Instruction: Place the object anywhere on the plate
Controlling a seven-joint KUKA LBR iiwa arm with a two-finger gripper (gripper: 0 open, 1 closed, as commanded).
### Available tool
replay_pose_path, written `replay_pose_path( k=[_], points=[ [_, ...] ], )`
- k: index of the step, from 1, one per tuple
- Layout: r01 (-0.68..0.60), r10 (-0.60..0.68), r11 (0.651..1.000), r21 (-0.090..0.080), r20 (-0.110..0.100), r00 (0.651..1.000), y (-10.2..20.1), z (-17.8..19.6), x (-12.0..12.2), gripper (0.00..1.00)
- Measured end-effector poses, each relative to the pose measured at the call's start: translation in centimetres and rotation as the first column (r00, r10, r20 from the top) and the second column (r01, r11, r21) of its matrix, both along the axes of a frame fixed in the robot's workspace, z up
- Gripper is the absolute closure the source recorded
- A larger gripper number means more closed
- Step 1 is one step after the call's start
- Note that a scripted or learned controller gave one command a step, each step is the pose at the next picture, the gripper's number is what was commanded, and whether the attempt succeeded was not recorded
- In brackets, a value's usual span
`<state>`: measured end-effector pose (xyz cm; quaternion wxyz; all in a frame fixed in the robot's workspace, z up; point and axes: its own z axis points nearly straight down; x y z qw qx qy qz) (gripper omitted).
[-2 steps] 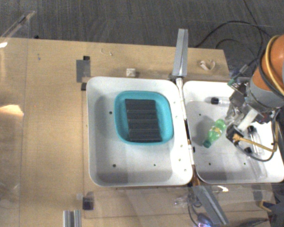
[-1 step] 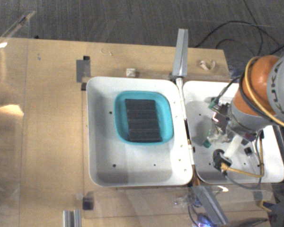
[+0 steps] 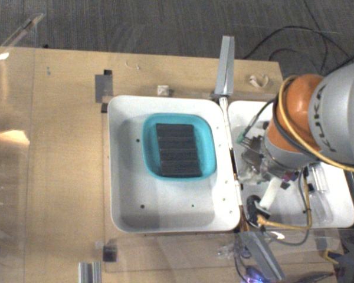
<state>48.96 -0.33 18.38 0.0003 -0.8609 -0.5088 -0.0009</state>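
A square turquoise plate [image 3: 208, 149] sits in the upper middle of the left bin [image 3: 165, 214]. A dark grey ribbed slab [image 3: 177, 150] lies flat across its centre. My gripper [image 3: 263, 178] hangs under the grey and orange wrist, low over the left part of the right bin [image 3: 342, 217], just right of the wall between the bins. The arm's body and cables hide most of it. A clear, elongated item [image 3: 318, 184] lies on the right bin's floor to the right of the gripper, apart from it.
A grey metal post [image 3: 225, 66] stands at the back where the two bins meet. Black and yellow cables [image 3: 283, 221] loop along the right bin's front rim. Bare white floor surrounds the plate in the left bin.
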Motion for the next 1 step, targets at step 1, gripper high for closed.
replay_pose_path(
  k=[1],
  points=[
    [0.001, -0.001, 1.000, 0.000, 0.000, 1.000, -0.04, 0.01, 0.00, 0.00]
  ],
)
